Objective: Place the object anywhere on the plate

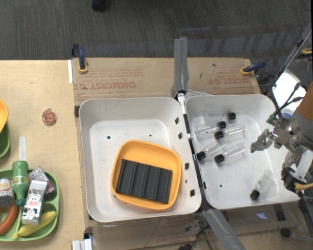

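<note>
Over the right bin [235, 192], the gripper [263, 140] is hovering, finger state indeterminable; clear vials [222, 140] are risking rolling away before reaching the plate [146, 174].

You have two white bins, the left bin [96, 165] and the right bin [235, 191]. In the left one sits an orange-yellow plate [122, 159] carrying a black ribbed block [144, 181]. The right one holds clear vials [230, 153] with black caps. Brown cardboard [144, 79] with faded red print lies under the bins. On the pale wooden bench at far left, your green tray [52, 207] holds a green bottle [19, 183], a red sausage [7, 219] and a yellow banana [34, 227].
</note>
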Controlling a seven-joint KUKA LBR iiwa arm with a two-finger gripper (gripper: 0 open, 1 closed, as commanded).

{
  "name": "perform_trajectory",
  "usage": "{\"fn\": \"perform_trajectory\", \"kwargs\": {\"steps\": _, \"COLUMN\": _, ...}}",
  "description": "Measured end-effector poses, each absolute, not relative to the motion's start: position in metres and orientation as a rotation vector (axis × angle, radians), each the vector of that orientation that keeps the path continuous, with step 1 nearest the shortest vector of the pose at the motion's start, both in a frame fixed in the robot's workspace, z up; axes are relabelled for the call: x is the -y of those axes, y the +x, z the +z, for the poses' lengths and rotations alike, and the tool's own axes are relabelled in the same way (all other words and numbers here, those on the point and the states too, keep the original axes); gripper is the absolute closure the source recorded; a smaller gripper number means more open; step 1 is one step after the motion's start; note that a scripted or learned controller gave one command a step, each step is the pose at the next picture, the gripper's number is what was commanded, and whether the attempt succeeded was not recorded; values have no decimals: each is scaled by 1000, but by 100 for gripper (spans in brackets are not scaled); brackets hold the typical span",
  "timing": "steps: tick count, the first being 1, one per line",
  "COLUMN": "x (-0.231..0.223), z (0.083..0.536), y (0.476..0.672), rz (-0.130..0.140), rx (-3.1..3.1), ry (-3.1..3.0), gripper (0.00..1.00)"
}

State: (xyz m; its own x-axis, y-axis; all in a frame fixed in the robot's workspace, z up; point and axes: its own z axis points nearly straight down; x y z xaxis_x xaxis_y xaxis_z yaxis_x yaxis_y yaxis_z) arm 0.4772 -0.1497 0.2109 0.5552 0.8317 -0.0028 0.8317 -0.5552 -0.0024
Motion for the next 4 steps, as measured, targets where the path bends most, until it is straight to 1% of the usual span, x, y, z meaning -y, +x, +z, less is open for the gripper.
{"fn": "perform_trajectory", "kwargs": {"steps": 1, "x": 108, "z": 189, "y": 477, "rz": 6, "rx": 1427, "ry": -2797, "gripper": 0}}
{"fn": "perform_trajectory", "kwargs": {"steps": 2, "x": 150, "z": 222, "y": 477, "rz": 7, "rx": 1409, "ry": -2807, "gripper": 0}}
{"fn": "perform_trajectory", "kwargs": {"steps": 3, "x": 140, "z": 168, "y": 476, "rz": 8, "rx": 1283, "ry": -2864, "gripper": 0}}
{"fn": "perform_trajectory", "kwargs": {"steps": 4, "x": 179, "z": 220, "y": 477, "rz": 6, "rx": 1430, "ry": -2796, "gripper": 0}}
